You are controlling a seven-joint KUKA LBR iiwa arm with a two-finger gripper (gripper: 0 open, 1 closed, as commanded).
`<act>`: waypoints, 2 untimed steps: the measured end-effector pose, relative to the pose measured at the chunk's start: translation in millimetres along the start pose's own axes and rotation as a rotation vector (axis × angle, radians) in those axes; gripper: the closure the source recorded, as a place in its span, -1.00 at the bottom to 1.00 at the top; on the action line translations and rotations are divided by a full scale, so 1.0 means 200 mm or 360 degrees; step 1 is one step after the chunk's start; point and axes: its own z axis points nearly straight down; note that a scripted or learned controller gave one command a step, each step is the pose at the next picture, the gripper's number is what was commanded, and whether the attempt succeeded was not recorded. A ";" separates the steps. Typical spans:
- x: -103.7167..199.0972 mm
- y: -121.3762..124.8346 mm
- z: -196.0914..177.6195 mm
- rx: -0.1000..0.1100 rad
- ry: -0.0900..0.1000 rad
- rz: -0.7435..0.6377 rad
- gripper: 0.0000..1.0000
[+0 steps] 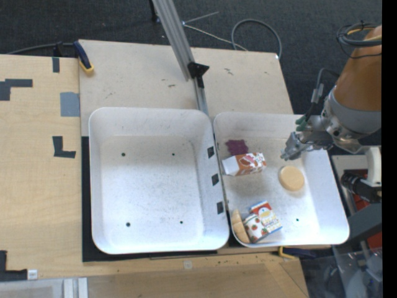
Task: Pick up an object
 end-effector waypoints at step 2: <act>0.56 0.22 0.15 0.0011 0.0004 -0.0010 1.00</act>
